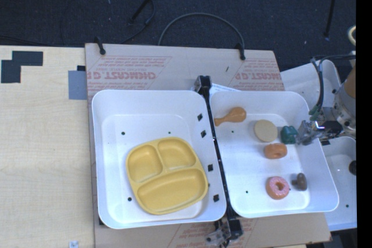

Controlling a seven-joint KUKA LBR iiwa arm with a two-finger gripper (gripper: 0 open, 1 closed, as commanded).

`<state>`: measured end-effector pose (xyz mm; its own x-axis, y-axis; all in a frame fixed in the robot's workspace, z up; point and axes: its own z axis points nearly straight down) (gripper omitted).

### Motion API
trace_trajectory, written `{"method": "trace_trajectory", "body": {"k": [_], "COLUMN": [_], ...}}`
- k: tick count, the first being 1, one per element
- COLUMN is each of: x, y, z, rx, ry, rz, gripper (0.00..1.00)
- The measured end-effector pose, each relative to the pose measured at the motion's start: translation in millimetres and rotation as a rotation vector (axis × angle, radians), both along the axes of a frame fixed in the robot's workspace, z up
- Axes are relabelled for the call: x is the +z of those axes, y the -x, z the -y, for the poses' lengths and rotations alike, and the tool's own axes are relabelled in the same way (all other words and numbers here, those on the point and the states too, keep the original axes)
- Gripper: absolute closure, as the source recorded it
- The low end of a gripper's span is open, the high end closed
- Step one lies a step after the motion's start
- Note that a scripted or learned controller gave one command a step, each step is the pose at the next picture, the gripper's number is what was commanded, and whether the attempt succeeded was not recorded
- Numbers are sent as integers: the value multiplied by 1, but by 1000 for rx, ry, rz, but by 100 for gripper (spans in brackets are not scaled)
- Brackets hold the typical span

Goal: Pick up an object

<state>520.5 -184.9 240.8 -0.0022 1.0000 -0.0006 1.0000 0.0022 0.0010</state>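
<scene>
Two shallow white bins are seen from above, side by side on a bench. The left bin (110, 125) is occupied by a yellow divided tray (167, 174). The right bin (317, 197) is strewn with small toy foods. At its upper left, a tan drumstick-shaped piece (231, 116) is laid with its long axis running left to right. A pale round disc (265, 130) is placed near the middle. Below it an orange bun-like piece (275, 151) is found, then a pink ring doughnut (278, 187) near the front, with a small dark brown lump (300, 182) just beside it on the right.

The gripper (307, 132) is positioned over the bin's right wall. A small teal object (289, 135) is set immediately to its left, apparently touching or nearly so. Whether the claw is released or clenched cannot be told, and no grasp is visible. The teal piece is judged the nearest candidate: it lies leftward of the claw, toward the bin's centre.
</scene>
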Motion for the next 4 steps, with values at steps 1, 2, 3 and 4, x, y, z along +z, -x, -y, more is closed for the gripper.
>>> {"method": "trace_trajectory", "body": {"k": [1,2,3,4], "x": [-1,-1,-6,-18], "y": [-7,-9,-13,-1], "z": [-50,-95,-153,-198], "rx": [3,2,3,2], "ry": [-4,-4,-4,-2], "rz": [-6,-7,-8,-9], "gripper": [100,100,100,100]}}
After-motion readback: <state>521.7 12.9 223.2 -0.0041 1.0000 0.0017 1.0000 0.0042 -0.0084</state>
